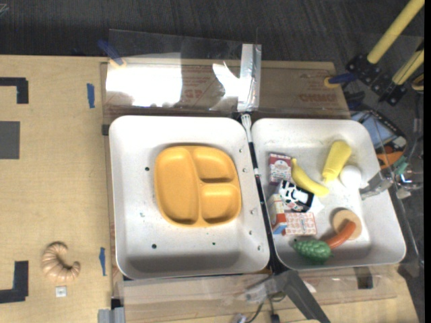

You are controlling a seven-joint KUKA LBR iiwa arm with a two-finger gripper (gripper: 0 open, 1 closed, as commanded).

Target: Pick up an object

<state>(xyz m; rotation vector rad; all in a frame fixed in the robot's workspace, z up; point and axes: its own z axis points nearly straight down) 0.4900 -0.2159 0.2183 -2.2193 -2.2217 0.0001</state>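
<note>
A pale, tan cardboard-covered bench carried two shallow white plastic bins side by side, the right bin lying nearest the grey gripper at its right rim and the left bin touching it on the side away from the tool. Far from the gripper, beyond the left bin, a small beige curled croissant-shaped toy lay directly on the bench, with black tape marks and short blue tape strips stuck to the surface near it. Behind both bins a sheet of clear plastic lay taped across the bench.
</note>
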